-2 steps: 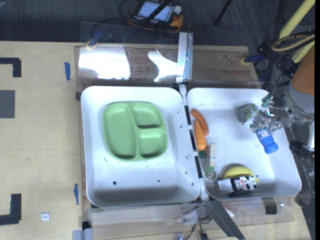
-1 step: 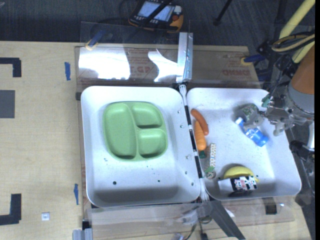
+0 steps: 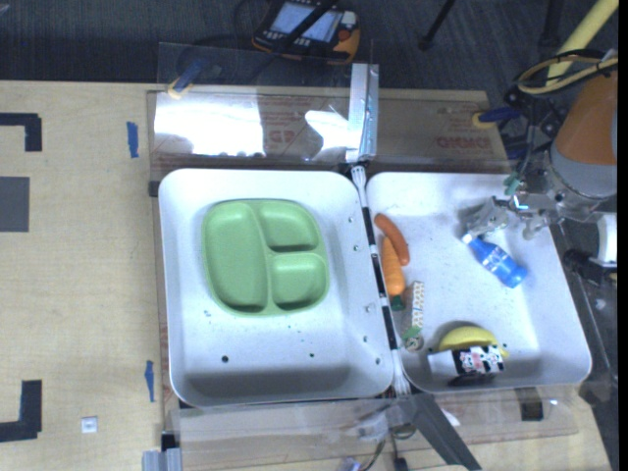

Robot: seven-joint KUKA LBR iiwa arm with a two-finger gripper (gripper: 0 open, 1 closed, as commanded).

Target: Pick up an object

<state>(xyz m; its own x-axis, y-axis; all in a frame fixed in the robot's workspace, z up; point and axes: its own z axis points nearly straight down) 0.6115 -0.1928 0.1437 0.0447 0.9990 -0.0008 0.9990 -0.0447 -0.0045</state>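
Observation:
In the right bin [image 3: 549, 361] lies a small blue bottle [image 3: 498, 262], tilted, with its pale cap toward the upper left. My gripper [image 3: 510, 224] hangs just above and behind the bottle near the bin's far right side. It stands open, its grey fingers [image 3: 479, 220] spread to either side with nothing between them. An orange carrot [image 3: 393, 267] and a reddish sausage [image 3: 390, 233] lie along the bin's left wall. A yellow banana [image 3: 465, 337] rests at the front, with a black-and-white can [image 3: 478, 360] against it.
The left bin [image 3: 186, 361] holds a green divided plate [image 3: 264, 255]. A small dotted white strip [image 3: 417, 305] lies beside the carrot. A clear plastic sheet [image 3: 255, 121] stands behind the bins. Cables and the arm's body [image 3: 589, 135] crowd the right edge.

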